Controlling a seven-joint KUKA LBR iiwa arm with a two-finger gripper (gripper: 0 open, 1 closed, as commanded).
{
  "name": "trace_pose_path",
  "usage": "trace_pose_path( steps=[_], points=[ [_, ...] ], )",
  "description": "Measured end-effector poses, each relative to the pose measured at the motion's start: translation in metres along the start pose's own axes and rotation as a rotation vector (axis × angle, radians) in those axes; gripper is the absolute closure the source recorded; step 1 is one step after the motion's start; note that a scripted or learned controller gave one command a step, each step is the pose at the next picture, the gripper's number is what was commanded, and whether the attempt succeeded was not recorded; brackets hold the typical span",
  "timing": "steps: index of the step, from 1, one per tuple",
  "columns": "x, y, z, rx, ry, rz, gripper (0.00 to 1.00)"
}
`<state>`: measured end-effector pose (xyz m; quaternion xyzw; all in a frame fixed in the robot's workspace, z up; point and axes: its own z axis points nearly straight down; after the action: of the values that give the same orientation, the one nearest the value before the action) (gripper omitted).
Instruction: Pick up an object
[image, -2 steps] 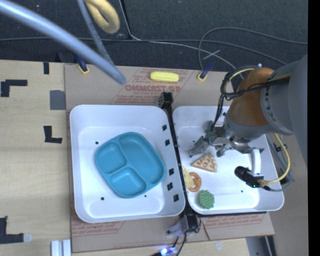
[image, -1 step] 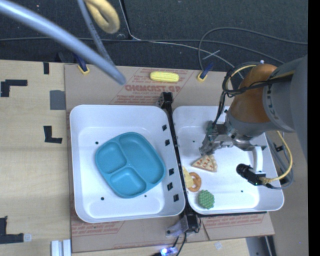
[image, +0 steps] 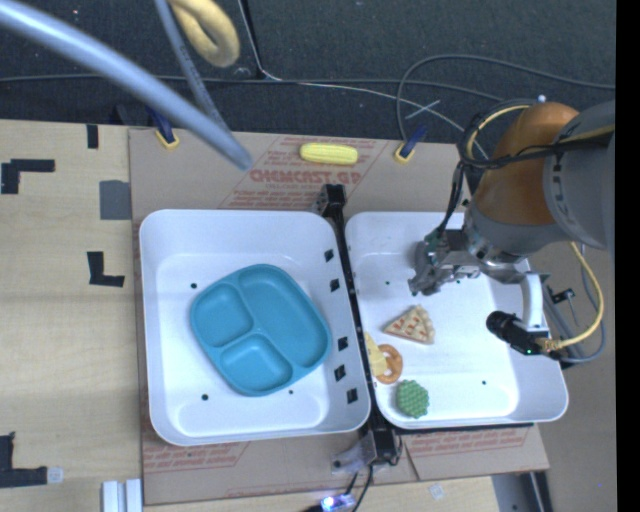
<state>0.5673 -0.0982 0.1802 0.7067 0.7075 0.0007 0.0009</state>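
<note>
My gripper (image: 428, 277) hangs over the middle of the right bin (image: 470, 400), its dark fingers pointing down and left. Just below it on the bin floor lies a tan triangular waffle-patterned toy (image: 410, 325), apart from the fingers. Further toward the front sit a round orange pretzel-like toy (image: 386, 364), a yellow piece (image: 371, 351) against the bin's left wall, and a green knobbly toy (image: 412, 398). I see nothing between the fingers.
The left bin (image: 170, 400) holds a blue divided plate (image: 260, 328). A yellow corn-like toy (image: 328, 154) lies on the cardboard behind the bins. Cables loop behind and to the right of the arm (image: 530, 180).
</note>
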Motion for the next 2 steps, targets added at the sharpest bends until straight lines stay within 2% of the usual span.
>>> trace_pose_path(
  steps=[2],
  points=[
    [0.006,-0.006,-0.095,-0.001,-0.001,0.0,1.0]
  ],
)
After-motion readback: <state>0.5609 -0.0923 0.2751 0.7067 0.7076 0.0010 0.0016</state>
